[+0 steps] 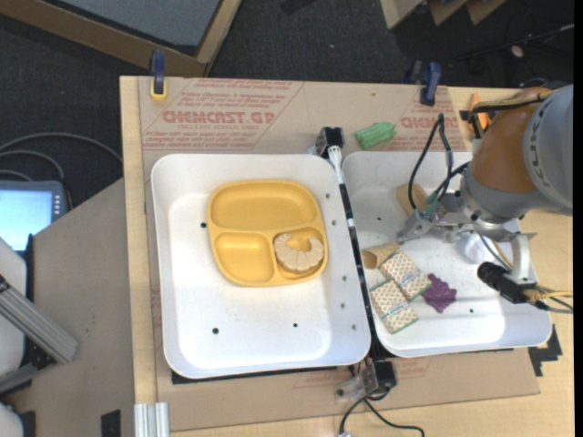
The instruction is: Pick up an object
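The only lettering I could read stood on the brown protective sheet [228, 107] that covered the surface, well off to the far side of my fingers and beyond the two bins. In red print it read "CHEMCAST G.P" [219, 116], with smaller red lines above and below it too fine for me to make out. The same red print began again on the sheet [421, 120] nearer my fingers, past the right bin's far edge, where I read only the first letters, "CHEM"; cables crossed the rest.
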Controlling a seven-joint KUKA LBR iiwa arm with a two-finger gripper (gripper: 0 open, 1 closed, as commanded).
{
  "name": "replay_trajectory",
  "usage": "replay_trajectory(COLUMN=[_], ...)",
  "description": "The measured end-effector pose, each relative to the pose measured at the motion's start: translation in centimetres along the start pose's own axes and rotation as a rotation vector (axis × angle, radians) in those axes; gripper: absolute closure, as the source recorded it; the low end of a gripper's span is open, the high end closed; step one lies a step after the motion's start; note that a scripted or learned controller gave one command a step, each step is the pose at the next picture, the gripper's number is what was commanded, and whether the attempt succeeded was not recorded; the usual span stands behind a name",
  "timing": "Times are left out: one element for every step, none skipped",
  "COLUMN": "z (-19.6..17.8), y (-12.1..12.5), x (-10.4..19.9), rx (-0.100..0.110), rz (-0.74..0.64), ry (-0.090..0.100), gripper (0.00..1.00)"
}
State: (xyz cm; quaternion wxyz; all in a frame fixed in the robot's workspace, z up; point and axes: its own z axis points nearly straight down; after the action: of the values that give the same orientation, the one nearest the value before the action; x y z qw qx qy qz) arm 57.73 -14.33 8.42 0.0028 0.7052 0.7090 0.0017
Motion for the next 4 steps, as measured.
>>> replay_trajectory(z=[-10.6,-6.1,0.3,0.0], y=[-8.5,-4.8,1.8,1.8], x=[9.0,2.4,0.8,-1.4], rx=[0.004,0.005,0.005,0.004], rz=[-0.002,0.010,0.003,0.007], ry=[0.007,-0.003,-0.001,-0.001], gripper=[0.00,0.00,0.00,0.00])
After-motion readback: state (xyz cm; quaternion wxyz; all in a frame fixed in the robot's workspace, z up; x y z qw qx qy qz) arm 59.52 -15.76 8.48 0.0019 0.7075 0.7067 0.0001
